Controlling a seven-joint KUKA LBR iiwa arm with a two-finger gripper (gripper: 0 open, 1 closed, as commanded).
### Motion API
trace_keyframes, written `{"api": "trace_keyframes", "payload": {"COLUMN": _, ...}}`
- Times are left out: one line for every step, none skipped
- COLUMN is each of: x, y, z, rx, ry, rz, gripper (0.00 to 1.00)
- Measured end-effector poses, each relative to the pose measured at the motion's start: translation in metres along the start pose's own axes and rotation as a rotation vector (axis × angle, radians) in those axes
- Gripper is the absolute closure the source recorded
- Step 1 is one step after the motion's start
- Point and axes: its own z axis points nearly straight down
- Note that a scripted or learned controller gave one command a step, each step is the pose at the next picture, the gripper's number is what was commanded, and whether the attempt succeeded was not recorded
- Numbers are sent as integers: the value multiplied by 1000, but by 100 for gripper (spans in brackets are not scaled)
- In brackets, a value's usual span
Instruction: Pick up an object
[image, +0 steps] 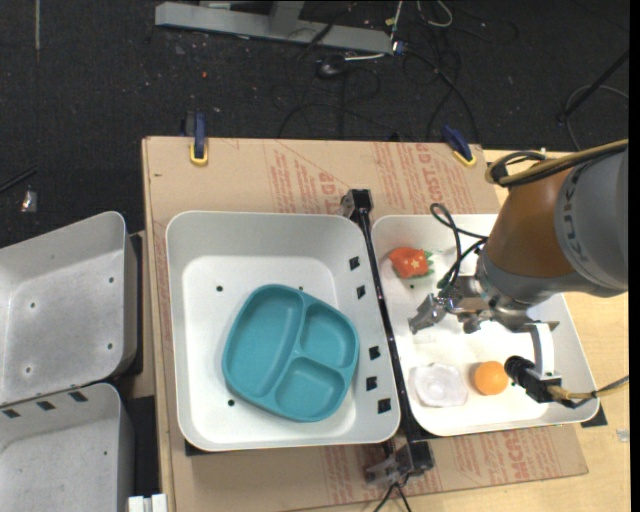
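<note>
While the arm (560, 235) reaches over the right bin (580, 345) at frame right, its gripper (450, 308) hangs mid-bin; whether it grips anything cannot be told. A red strawberry-like object (409, 262) lies above it, with an orange ball (489, 378) and a clear lid (440, 385) below. The left bin (200, 250) holds a teal divided plate (290, 352), on a cardboard-covered bench (290, 170).

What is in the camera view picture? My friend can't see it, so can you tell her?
A grey and orange robot arm reaches over the right white bin, which holds a red strawberry toy, an orange ball and a clear round lid. The left white bin holds a teal divided plate.
</note>
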Motion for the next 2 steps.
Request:
{"api": "trace_keyframes", "payload": {"x": 1, "y": -1, "z": 27, "rx": -1, "ry": 0, "rz": 0, "gripper": 0}}
{"api": "trace_keyframes", "payload": {"x": 0, "y": 0, "z": 15, "rx": -4, "ry": 0, "rz": 2, "gripper": 100}}
